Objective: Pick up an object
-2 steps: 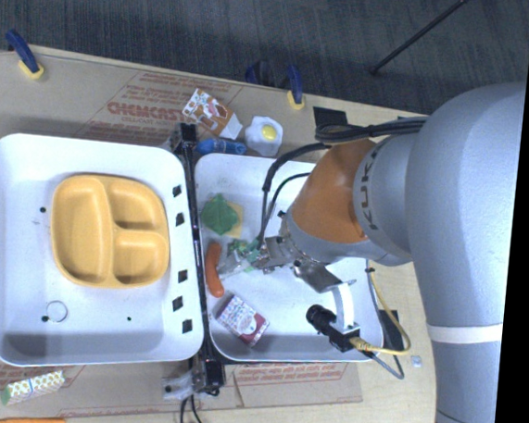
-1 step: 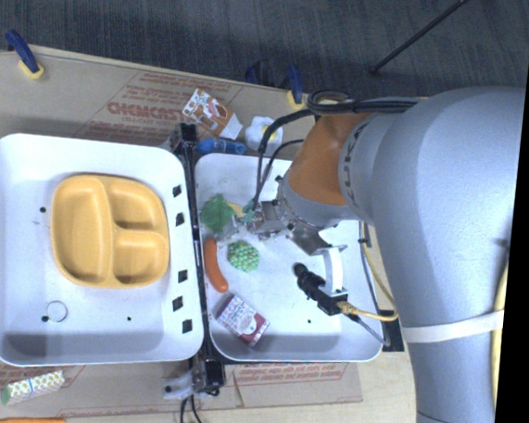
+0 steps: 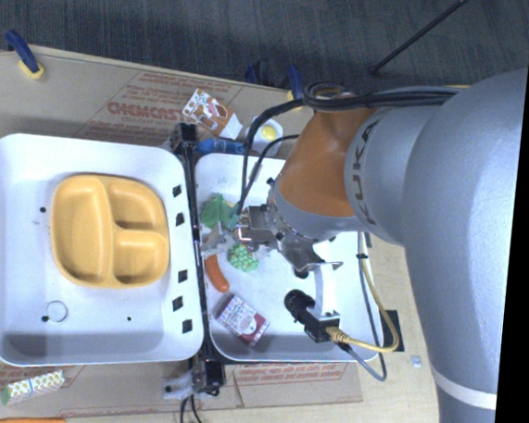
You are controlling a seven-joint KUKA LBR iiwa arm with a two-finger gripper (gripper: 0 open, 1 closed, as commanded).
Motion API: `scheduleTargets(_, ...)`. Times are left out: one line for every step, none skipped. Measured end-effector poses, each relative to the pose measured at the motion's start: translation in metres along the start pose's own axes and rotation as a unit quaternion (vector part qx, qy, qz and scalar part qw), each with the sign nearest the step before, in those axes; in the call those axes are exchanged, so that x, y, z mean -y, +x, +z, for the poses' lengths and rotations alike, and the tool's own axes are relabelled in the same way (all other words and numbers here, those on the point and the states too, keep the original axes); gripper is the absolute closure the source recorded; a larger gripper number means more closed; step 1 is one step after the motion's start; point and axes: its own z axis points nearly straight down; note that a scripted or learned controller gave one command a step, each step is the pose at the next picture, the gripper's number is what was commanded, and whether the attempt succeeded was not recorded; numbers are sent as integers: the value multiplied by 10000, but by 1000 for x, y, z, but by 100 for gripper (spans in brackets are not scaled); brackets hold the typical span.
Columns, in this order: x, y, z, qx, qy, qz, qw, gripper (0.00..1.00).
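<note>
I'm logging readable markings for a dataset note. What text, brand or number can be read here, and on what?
"KUKA", grey letters running down the grey robot arm beside its orange band.
Red print on the brown cardboard sheet under the bins: too blurred to read.
Small red-and-white packet in the right bin: too small to read.

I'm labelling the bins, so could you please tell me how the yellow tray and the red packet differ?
The tray lies in the left bin; the packet lies in the right bin. The tray is plain yellow with compartments; the packet is flat, red and white. The tray is far larger. Both lie apart from the arm.
</note>
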Motion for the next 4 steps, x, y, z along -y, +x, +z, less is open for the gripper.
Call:
scheduleTargets(42, -17, 1, 1, 8, -903, 9959, 0)
scheduleTargets(46, -5, 0, 3, 5, -3468, 9379, 0)
scheduleTargets(34, 8, 0, 15, -8, -4854, 8743, 0)
scheduleTargets(45, 7, 0, 6, 7, -6130, 7901, 0)
